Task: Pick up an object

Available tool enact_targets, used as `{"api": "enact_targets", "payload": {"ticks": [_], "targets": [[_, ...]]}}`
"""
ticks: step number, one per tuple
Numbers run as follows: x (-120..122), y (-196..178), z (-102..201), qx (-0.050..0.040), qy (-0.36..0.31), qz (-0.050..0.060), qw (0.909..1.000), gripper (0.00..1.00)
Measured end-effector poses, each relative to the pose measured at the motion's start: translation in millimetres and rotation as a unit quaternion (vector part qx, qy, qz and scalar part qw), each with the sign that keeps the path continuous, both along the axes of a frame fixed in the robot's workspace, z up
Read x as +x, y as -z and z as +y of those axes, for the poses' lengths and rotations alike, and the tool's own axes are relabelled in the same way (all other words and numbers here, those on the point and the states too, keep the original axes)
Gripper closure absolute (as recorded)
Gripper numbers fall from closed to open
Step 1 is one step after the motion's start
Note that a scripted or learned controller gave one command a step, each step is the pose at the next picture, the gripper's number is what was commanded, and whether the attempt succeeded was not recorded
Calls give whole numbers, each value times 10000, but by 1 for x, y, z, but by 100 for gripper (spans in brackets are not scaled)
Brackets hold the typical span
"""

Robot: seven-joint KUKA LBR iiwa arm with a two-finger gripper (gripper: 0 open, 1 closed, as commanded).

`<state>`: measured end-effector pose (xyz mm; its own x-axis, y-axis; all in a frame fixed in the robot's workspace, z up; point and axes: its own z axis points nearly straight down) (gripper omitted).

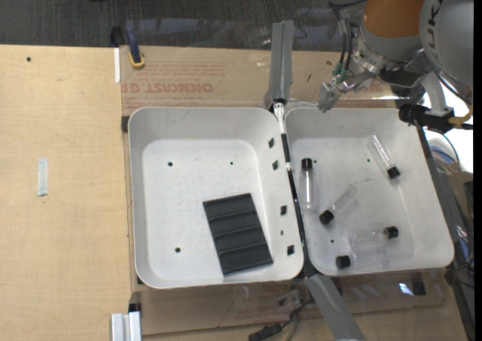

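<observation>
A black ribbed block (237,233) lies flat in the left bin (151,181), toward its near side. Several clear tubes with black caps lie scattered in the right bin (429,204): one along the left wall (307,183), one tilted in the middle (340,202), one at the far right (380,153), and others near the front (373,239). My gripper (330,97) hangs over the far left rim of the right bin, well apart from every tube, with nothing seen in it.
A grey metal bar (281,68) rises behind the divider between the bins. Cables and a black bracket (425,114) hang off the arm over the right bin's far right corner. Bare wooden bench (60,181) lies to the left.
</observation>
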<state>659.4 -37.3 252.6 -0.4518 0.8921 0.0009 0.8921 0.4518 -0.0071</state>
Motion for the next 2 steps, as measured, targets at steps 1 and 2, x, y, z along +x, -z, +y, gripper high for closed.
{"api": "enact_targets", "payload": {"ticks": [1, 2], "targets": [[0, 4, 17, 0, -136, -3, 9999, 100], [-15, 2, 36, 2, -220, -5, 9998, 100]]}}
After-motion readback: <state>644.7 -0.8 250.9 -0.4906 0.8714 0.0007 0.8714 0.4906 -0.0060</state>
